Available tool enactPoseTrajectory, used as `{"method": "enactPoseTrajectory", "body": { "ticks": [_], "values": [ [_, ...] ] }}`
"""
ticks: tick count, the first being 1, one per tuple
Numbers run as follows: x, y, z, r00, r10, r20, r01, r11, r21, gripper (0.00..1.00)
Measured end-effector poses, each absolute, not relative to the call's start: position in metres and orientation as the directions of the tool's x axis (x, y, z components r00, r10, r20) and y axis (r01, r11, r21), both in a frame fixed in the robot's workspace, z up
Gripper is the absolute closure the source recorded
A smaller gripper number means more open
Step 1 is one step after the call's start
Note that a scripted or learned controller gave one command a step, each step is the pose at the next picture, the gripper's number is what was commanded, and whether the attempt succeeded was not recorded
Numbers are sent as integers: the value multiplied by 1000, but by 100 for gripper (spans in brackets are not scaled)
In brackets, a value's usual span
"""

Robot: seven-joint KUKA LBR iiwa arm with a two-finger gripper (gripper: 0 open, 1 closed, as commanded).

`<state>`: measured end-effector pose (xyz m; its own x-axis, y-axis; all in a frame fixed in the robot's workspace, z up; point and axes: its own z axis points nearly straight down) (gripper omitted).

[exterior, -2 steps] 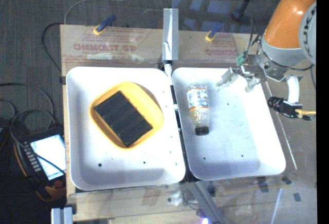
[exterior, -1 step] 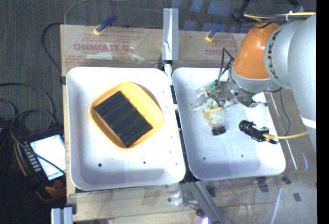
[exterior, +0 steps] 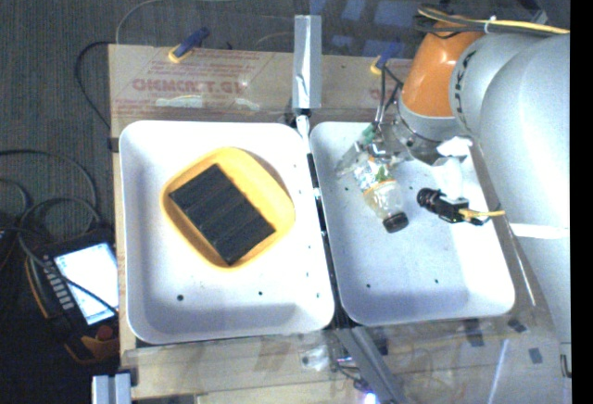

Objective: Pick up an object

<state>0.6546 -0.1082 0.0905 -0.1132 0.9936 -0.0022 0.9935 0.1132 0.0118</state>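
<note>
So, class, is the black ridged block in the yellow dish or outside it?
In it: the black ridged block lies within the yellow dish, whose rim shows all around it.

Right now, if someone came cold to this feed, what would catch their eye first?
The yellow dish holding a black ridged slab, in the middle of the left bin, stands out most. Next is the big grey arm with its orange band, leaning over the far side of the right bin, where a clear crumpled bottle with a dark cap lies by its wrist.
</note>
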Motion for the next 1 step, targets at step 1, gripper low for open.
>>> {"method": "enactPoseTrajectory", "body": {
  "ticks": [1],
  "values": [
    [655, -107, 100, -115, 993, -1, 993, 115, 11, 100]
  ]
}}
